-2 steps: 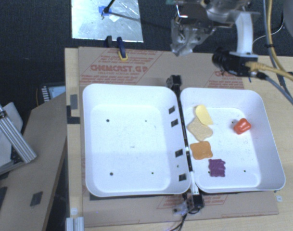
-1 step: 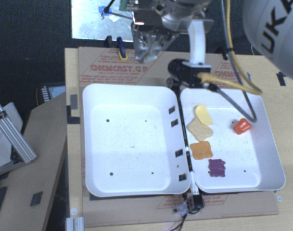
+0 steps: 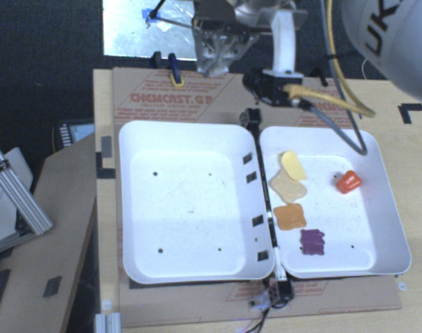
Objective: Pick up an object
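The right bin [image 3: 384, 220] holds several small items. A yellow oval piece [image 3: 293, 165] lies near its left wall, with a tan slice [image 3: 287, 186] just below it and an orange slab [image 3: 290, 216] below that. A purple lumpy piece [image 3: 312, 241] sits toward the front. A red-orange pepper-like piece [image 3: 348, 181] rests at the right. My gripper [image 3: 216, 60] hangs high at the top of the view, over the cardboard behind the left bin, far from all the items. Nothing shows between its fingers.
The left bin [image 3: 127, 186] sits beside the right one, joined by a black-clipped seam [image 3: 260, 186]. Yellow and grey cables [image 3: 335, 106] run across the back of the right bin. A blue and yellow clamp [image 3: 174, 71] stands behind the left bin.
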Motion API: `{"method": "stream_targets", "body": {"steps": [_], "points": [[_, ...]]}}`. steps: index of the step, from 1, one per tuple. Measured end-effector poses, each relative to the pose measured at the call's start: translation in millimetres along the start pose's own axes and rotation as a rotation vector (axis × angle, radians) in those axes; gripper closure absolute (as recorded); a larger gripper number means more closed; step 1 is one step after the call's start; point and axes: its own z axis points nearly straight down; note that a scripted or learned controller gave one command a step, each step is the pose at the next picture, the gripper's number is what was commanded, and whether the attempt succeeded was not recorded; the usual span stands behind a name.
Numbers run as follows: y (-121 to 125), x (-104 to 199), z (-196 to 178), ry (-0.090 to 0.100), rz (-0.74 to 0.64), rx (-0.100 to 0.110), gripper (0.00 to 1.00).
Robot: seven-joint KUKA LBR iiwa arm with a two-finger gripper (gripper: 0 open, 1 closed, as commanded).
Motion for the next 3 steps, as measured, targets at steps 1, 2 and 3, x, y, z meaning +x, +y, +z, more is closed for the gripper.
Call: {"method": "stream_targets", "body": {"steps": [1,2,3], "points": [[-29.8,-20.8,177.8,-0.008,0.001,0.019,1.00],[-36.4,-4.3,52.6,0.006,-0.005,-0.011,1.00],[4.2,-0.3,152.5,-0.003,0.001,0.006,1.00]]}}
